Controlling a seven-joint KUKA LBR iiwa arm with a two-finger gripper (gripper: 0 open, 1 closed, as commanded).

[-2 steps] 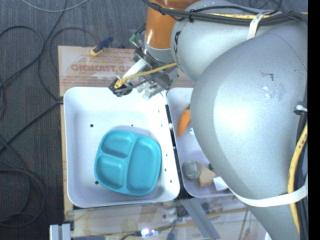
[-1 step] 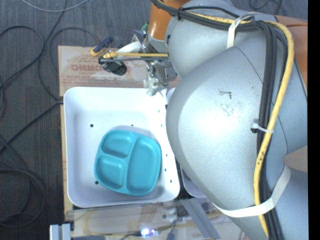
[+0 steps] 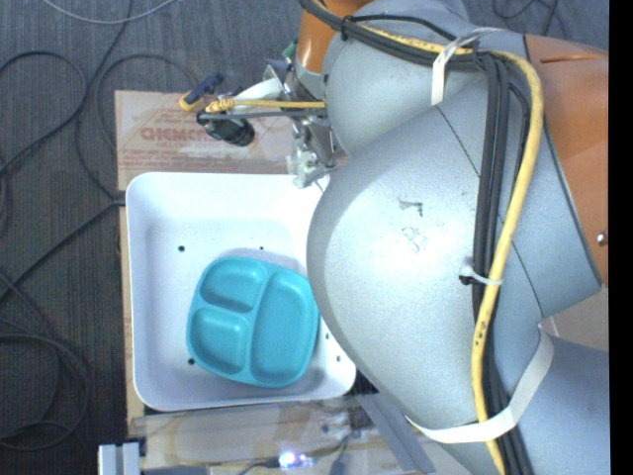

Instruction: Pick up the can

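the grey arm [image 3: 435, 236] covers much of the white bin [image 3: 158, 226]; a blue divided plate [image 3: 252, 320] lies inside. the pincer's state cannot be told.

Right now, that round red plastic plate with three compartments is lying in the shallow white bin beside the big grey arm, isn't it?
Not quite: the plate is turquoise blue, not red. The camera view shows the round turquoise plastic plate with three compartments lying in the shallow white bin, beside the big grey arm, just as you say.
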